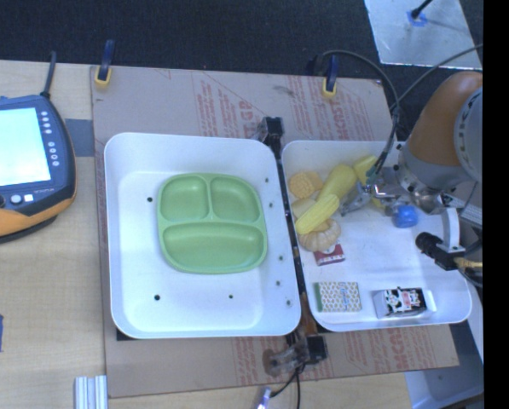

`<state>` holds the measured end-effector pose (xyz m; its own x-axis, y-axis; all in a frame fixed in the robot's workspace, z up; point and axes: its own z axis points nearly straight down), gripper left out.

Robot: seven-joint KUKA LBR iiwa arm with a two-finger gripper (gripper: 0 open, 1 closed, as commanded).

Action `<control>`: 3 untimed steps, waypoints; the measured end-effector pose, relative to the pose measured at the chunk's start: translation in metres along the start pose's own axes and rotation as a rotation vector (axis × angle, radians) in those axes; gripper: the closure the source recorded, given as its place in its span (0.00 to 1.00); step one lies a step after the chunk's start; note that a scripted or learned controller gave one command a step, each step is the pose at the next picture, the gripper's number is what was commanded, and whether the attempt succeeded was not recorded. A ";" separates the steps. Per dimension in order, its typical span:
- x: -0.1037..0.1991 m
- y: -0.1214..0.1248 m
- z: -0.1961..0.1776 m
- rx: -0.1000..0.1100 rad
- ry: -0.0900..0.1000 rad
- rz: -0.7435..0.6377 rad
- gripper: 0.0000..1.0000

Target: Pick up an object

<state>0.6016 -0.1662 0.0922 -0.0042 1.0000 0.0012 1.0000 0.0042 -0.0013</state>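
Observation:
The right bin (446, 309) holds several toy foods bunched at its far left: a long yellow piece (316, 214), a yellow-green piece (339, 180), a round ridged yellow piece (303, 183) and a tan waffle-like piece (321, 239). A small blue object (404, 217) lies mid-bin. A red packet (329, 254), a green box (338, 296) and a black-and-white carton (401, 301) lie toward the front. My gripper (367, 194) is low in the bin, just right of the yellow pile and left of the blue object. Nothing is visibly lifted.
The left bin (118, 228) holds a green divided plate (211, 222). A screen pendant (15, 164) rests on the bench at far left. The arm with its orange band (446, 118) overhangs the right bin's far right corner. Clamps (273, 129) sit between the bins.

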 end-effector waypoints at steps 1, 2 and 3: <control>0.016 0.049 0.004 0.027 0.002 -0.002 0.00; 0.066 0.037 0.000 0.000 -0.005 0.000 0.00; 0.070 0.051 0.002 0.021 -0.002 0.003 0.00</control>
<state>0.6518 -0.0962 0.0900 -0.0014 1.0000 -0.0010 0.9997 0.0014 -0.0228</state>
